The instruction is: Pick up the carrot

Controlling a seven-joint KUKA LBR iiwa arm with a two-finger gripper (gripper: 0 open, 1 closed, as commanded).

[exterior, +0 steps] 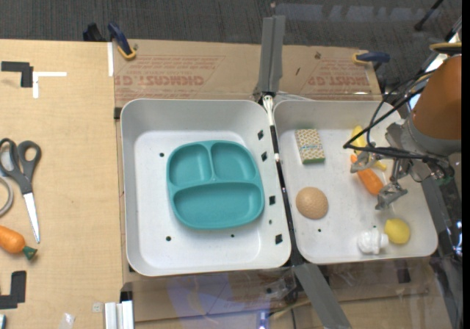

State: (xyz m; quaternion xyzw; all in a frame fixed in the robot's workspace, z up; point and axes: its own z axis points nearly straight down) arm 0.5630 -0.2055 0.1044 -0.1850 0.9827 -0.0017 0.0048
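The carrot [369, 180] is in the right bin [334, 247], near the far right side. It is a short orange thing. It lies at a slant: one end points up and to the left, and the other end points down and to the right.

The gripper [390, 195] hangs low over that same bin, just beside the carrot's lower right end. So the carrot lies up and to the left of the gripper. They are very close. I cannot tell if they touch. I also cannot tell if the gripper is open or closed, because cables and grey metal cover it. I do not see the carrot held in it, so I think the carrot is not picked up yet.

I think the gripper has to slide a little up and to the left, and pinch across the carrot's thin way, not along its long way.

Other things share the right bin. There is a small speckled block [310, 145] near the top, a brown egg-shaped thing [312, 203] in the middle, a yellow lemon [397, 231] and a white lump [371, 241] at the bottom, and a bit of something yellow [358, 134] above the carrot. The lemon is near the gripper and could get bumped.

The left bin [139, 195] holds a teal plate [216, 184] with three parts.

Out on the bench, well apart, lie scissors [22, 173] and another orange carrot-like toy [12, 239].
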